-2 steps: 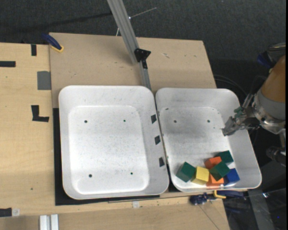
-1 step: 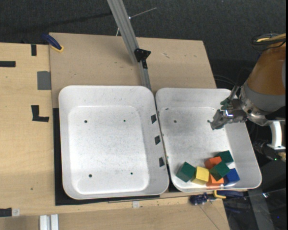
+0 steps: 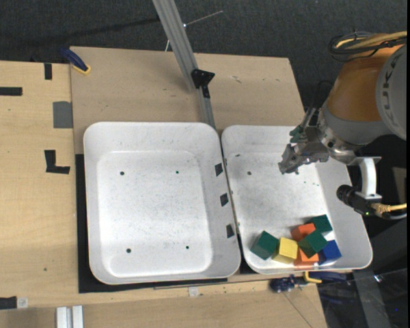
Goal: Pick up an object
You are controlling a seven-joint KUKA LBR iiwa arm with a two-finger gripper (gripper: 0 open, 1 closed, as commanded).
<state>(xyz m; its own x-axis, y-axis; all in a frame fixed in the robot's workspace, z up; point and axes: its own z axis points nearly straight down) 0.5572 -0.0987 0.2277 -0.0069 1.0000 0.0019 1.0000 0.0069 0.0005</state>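
Now look down from the camera above the bench (image 3: pixel 157 87). Your claw (image 3: pixel 292 162) hangs over the far part of the right bin (image 3: pixel 260 142), close to its right wall. Nothing sits between its tips, so it holds nothing. The tips are dark and small from up here, so you cannot tell how wide they stand.

The blocks (image 3: pixel 297 241) are in the same bin, but down in the near right corner. They lie toward you from the claw, well apart from it, with bare white floor in between. They sit packed in a bunch: a green block (image 3: pixel 264 244) on the left side, a yellow block (image 3: pixel 287 249) touching it, then orange, dark green and blue ones pressed against the bin wall.

Your best pick is likely the green block, because its left side is open. The others have the wall and their neighbours right beside them, so the claw has little room there. The left bin (image 3: pixel 150 197) plays no part.
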